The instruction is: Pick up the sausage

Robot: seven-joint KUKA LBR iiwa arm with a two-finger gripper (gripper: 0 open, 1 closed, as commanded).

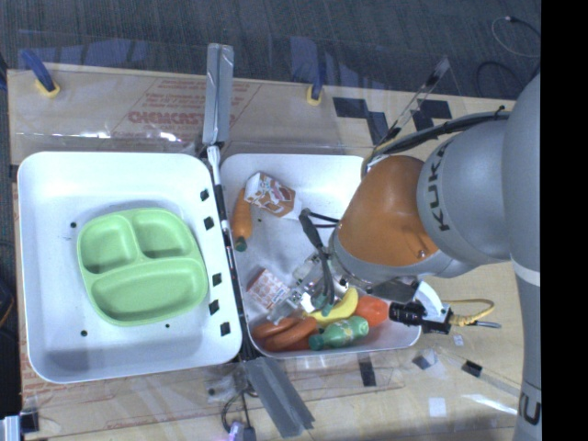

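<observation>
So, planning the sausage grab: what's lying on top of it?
A green item and a banana crowd the sausage's right end; the gripper hangs above, hiding the rest there.

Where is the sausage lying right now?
The sausage lies in the right bin, at its near-left corner, beside the green bottle and below the banana.

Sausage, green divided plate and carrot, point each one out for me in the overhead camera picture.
sausage (283,331): camera view, middle of its reddish-brown body, near the right bin's front wall.
green divided plate (141,292): camera view, floor of its large front compartment.
carrot (241,219): camera view, middle of its orange body.
</observation>
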